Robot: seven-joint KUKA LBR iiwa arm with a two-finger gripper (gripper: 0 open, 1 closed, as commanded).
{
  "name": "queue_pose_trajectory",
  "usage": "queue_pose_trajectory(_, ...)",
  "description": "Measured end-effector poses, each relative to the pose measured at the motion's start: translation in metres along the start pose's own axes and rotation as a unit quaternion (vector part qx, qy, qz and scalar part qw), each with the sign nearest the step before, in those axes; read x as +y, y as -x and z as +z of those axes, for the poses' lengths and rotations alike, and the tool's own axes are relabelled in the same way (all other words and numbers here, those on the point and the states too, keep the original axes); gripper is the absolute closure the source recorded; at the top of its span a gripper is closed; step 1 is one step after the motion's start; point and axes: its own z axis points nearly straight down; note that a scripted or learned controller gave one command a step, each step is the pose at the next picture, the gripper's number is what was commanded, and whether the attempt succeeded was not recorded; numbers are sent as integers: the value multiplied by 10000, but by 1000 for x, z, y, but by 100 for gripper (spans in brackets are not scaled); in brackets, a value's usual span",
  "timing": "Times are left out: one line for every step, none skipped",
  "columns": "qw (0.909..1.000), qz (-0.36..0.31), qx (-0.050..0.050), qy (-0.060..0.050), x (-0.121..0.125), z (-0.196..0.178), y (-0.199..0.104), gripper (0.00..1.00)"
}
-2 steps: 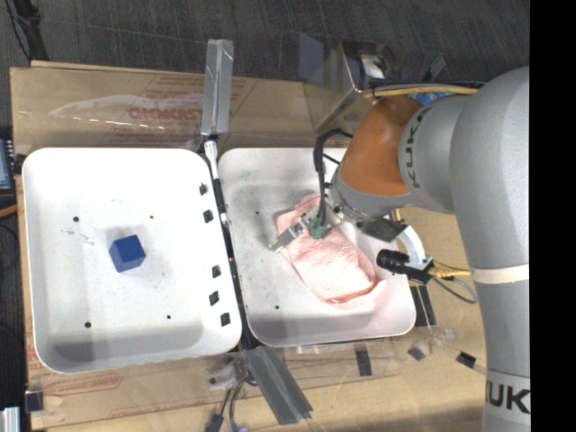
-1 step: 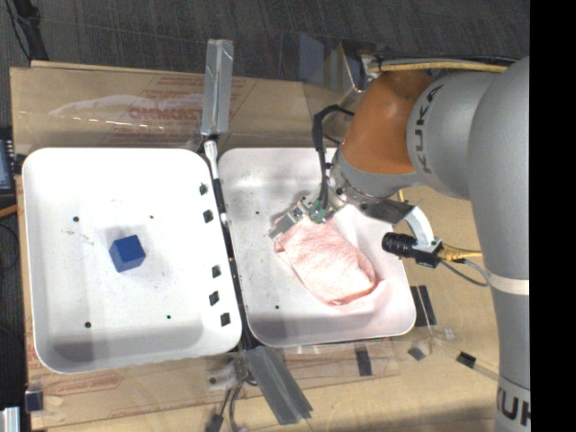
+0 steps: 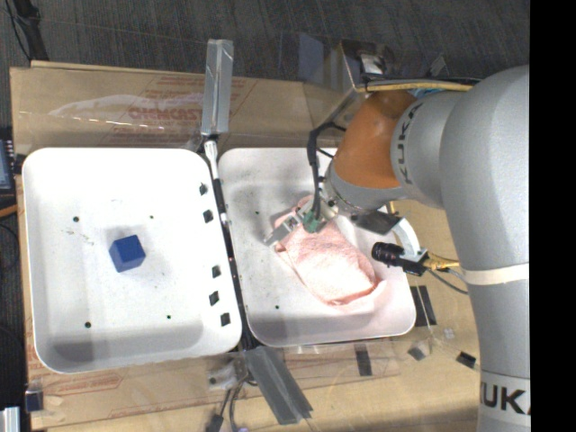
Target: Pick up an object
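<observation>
A pink, cloth-like pouch [image 3: 330,265] lies in the right bin [image 3: 270,318], toward its right side. The gripper [image 3: 297,224] is low over the pouch's upper left corner, under the orange-banded wrist [image 3: 369,147]. Its metal fingers touch or nearly touch that corner; the arm hides the gap between them. A blue cube [image 3: 127,252] rests in the left bin [image 3: 54,174], left of its middle, far from the gripper.
The grey arm [image 3: 477,187] covers the right bin's upper right corner and the bench's right side. A metal divider with black clips [image 3: 219,250] runs between the bins. Cardboard [image 3: 117,106] lies under and behind both bins.
</observation>
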Motion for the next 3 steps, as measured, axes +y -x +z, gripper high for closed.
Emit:
queue_pose_trajectory(10000,-8,-2,-2,1,-10,0,100)
queue_pose_trajectory(9973,740,7,-9,53,-125,-58,100)
queue_pose_trajectory(9972,741,9,-12,53,-124,-58,0)
